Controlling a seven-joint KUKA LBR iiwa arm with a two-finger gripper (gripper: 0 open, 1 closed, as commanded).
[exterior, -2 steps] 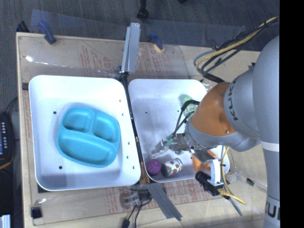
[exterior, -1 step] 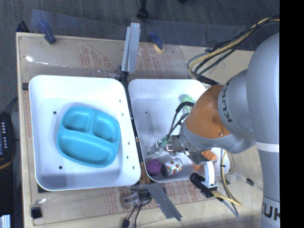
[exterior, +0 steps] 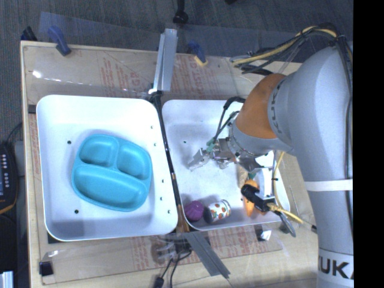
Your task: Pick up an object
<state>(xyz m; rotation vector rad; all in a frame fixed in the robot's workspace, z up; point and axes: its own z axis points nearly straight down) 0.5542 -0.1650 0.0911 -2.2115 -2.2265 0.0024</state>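
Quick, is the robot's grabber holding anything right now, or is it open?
Two-finger gripper: open, nothing between its fingers.

The grey arm [exterior: 312, 119] is being held out from the right over the right bin [exterior: 180, 125]; the gripper [exterior: 198, 159] is being poised above bare white floor near the bin's middle; a purple ball [exterior: 194, 210] and a small patterned jar [exterior: 218, 211] are being seen side by side at the near wall, apart from the gripper; a blue divided tray [exterior: 111, 173] is being borne by the left bin [exterior: 54, 119].
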